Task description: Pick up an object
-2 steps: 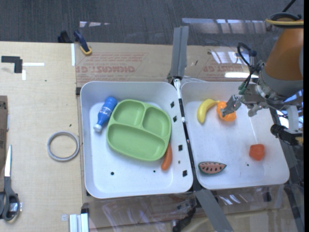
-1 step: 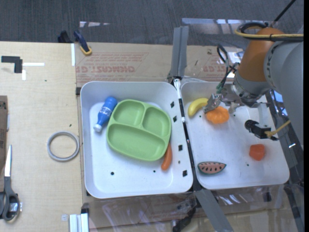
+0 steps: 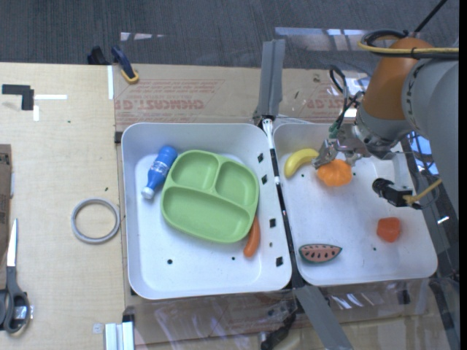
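The grey arm's two-finger gripper (image 3: 334, 159) hung over the far part of the right-hand white bin (image 3: 408, 268), directly above a round orange toy fruit (image 3: 336, 173). Whether the pincer was released or clenched on that fruit could not be told from this slanted view. The fruit sat just beside a yellow plastic banana (image 3: 298, 160), apart from a small orange-red block (image 3: 389, 229) and a watermelon slice (image 3: 320, 253). It looked light, hard and smooth, likely to roll or slip, so a hold across its widest middle seemed safest.
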`<move>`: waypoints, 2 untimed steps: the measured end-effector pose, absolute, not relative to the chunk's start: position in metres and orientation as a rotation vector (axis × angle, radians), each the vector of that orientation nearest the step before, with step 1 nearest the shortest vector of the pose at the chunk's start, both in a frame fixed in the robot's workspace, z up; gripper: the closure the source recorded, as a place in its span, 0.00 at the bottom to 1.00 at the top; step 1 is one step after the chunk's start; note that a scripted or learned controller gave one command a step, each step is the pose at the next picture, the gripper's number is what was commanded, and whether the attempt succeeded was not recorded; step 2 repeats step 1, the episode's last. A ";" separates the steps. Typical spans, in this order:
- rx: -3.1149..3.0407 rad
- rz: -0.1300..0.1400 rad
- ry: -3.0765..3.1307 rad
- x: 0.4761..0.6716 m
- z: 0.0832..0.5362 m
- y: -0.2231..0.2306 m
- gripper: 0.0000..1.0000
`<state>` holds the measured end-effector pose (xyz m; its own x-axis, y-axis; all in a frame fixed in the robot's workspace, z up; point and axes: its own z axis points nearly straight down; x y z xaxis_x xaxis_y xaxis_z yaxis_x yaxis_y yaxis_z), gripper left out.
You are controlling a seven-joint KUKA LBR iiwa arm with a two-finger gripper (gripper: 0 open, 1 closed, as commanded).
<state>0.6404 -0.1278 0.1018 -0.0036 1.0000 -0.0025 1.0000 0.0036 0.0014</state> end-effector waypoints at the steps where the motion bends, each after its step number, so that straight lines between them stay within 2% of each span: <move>1: 2.219 -0.002 2.223 0.659 0.192 -0.048 1.00; 2: 2.219 -0.002 2.223 0.659 0.192 -0.048 1.00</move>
